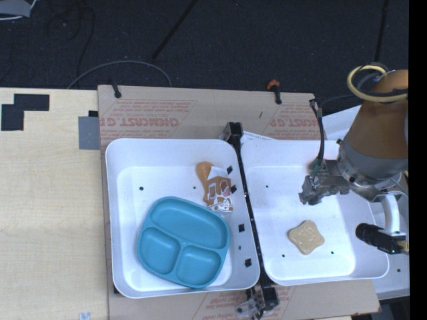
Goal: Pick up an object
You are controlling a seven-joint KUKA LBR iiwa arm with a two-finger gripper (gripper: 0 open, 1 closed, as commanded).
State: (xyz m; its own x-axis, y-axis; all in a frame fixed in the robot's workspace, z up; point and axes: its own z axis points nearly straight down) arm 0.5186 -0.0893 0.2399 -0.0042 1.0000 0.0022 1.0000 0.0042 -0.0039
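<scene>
I am working in a robotics lab, at a test bench rather than in any home or shop. My grey arm [380, 132] is reaching over two white bins [127, 179] sitting on taped cardboard sheets [200, 112] clamped to a plywood benchtop [47, 205]. Loose black cables [100, 69] are trailing across the dark carpet [233, 32] behind the bench.

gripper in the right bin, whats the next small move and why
Probably shift toward the bin's near side and lower onto the tan biscuit-shaped piece. The gripper sits above the right bin floor, just up-view of that piece and apart from it, with nothing seen between its fingers. That piece lies alone and is the closest object; the blue tray and small packet lie in the left bin.
</scene>
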